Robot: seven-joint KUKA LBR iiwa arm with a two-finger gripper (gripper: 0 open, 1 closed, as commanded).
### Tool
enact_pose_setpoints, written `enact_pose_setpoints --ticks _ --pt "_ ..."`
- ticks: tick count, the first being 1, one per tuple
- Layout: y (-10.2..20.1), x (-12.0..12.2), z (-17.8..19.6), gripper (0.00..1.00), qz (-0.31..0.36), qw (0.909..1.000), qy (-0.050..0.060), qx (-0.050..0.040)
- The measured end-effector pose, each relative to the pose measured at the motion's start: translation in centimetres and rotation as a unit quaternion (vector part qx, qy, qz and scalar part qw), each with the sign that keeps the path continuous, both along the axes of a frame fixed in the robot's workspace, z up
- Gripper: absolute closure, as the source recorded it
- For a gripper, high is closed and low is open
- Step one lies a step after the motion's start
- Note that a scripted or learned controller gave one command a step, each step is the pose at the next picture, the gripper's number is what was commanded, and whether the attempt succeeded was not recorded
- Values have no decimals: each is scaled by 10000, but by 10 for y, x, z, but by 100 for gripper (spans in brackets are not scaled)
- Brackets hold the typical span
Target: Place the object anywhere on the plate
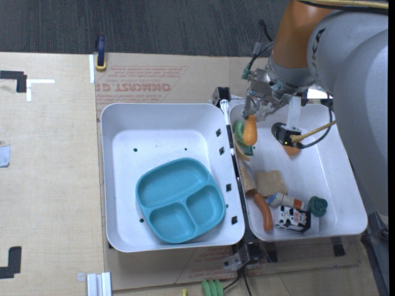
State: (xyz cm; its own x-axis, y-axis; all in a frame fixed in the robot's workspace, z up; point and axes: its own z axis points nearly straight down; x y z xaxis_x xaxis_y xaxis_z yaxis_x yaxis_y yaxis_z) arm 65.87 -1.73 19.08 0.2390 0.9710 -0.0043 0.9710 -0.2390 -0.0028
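From the overhead camera I see the gripper (250, 113) upper centre-right, jaws narrowed around an orange carrot-like object (249, 130) hanging over the right bin's (336, 165) left edge. Its lower end blurs into clutter there. The blue plate (179, 200) sits in the left bin (123, 165), on the cardboard-covered bench (49, 184).

Tan bench (49, 184) under me — printed cardboard sheet (142, 86) on it, dark ribbed floor (123, 11) beyond — even overhead light.

Upside-down red lettering on the cardboard sheet (142, 82), not legible.
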Motion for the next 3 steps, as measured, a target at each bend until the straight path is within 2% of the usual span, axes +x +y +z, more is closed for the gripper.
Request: enact_pose_setpoints --ticks 1,2,3 --pt "63 -56 60 100 290 9996 5 7" --pt "127 -99 62 100 535 9986 5 6" --pt "126 -99 62 0 525 9986 3 6"
